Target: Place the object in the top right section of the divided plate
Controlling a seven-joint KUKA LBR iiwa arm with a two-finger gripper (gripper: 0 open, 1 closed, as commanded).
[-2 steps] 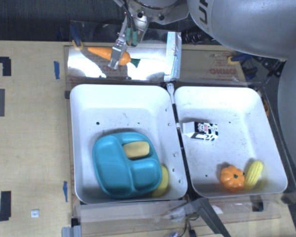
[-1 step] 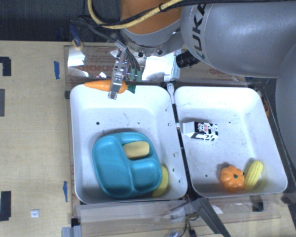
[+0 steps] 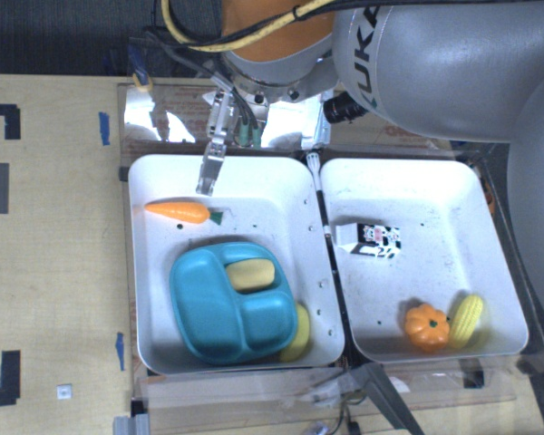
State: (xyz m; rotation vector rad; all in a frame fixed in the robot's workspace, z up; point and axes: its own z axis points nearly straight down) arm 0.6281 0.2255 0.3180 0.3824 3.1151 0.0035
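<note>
The slim metal fingers (image 3: 210, 166) hang over the left bin's (image 3: 154, 175) far edge, and I cannot tell whether they are open or closed. A smooth pale-yellow block (image 3: 252, 275) lies in the blue divided plate's (image 3: 208, 311) top right section. An orange carrot (image 3: 177, 211) lies just beyond the plate; a pumpkin (image 3: 426, 326) and corn (image 3: 466, 318) sit in the right bin (image 3: 417, 188).

Grey arm (image 3: 453, 53), orange band (image 3: 272, 12), yellow cable (image 3: 254, 36)

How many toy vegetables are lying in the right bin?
2: an orange pumpkin and a yellow corn cob, touching near the right bin's front corner. None seems hidden.
</note>
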